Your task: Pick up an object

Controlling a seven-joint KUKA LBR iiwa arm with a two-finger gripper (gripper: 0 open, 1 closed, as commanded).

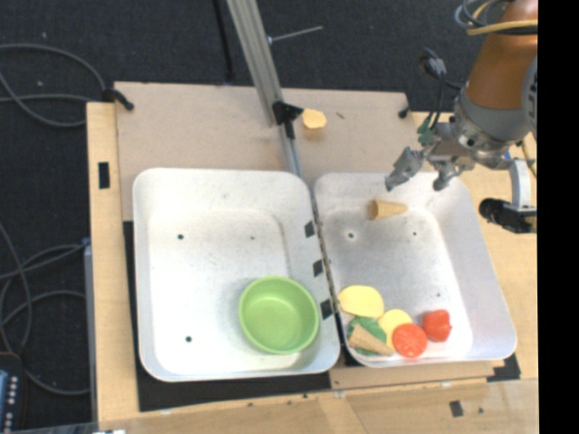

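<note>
The left bin (pixel 181 215) takes up the centre-left of the frame and holds a green bowl (pixel 279 314), upright in its lower right corner, close to the wall shared with the neighbouring bin. Above the bins, a metal rail (pixel 256 52) slants down from the top of the frame to the gap between them, and a small tan block (pixel 314 119) lies on the bare board (pixel 199 125) just right of the rail's foot. The right bin (pixel 452 269) sits at centre-right. Near its upper edge lies a tan cone (pixel 388 209), on its side and apart from everything else. In its lower left corner a cluster is packed together: a yellow piece (pixel 360 300), a second yellow round piece (pixel 395 321), another cone-like tan piece (pixel 367 338) with something green beside it, a red-orange ball (pixel 409 341) and a red piece (pixel 437 325) furthest right. At the upper right, the gripper (pixel 417 176) hangs over the bin's top edge, just above and right of the lone cone, its two fingers spread apart with nothing between them.
</note>
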